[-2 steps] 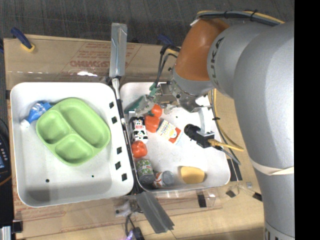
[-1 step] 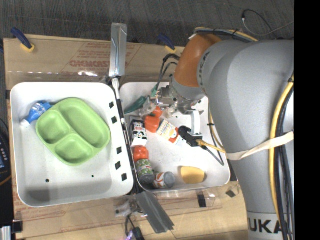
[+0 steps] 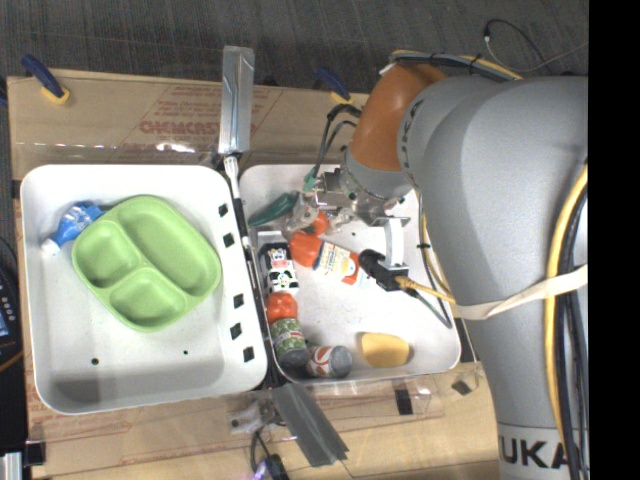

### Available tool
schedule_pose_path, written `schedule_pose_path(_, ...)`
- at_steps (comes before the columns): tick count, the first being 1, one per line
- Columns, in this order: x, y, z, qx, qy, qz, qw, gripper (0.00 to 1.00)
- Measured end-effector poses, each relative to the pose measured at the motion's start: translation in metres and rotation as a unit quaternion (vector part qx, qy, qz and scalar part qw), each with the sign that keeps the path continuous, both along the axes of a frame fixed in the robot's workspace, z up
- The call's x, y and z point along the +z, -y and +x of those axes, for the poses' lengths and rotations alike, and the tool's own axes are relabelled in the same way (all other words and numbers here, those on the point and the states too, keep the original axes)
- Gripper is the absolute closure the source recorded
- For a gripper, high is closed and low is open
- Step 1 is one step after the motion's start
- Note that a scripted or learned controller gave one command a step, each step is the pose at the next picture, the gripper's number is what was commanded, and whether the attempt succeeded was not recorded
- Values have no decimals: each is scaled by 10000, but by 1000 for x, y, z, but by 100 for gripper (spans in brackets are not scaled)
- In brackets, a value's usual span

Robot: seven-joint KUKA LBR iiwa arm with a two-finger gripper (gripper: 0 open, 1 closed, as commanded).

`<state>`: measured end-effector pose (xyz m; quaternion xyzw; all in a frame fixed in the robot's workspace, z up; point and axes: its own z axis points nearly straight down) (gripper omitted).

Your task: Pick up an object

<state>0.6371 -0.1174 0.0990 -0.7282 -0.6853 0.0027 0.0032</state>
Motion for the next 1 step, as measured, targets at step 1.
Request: schedule_pose_path(1,92,-70,-66,-33,10,3,10000,100)
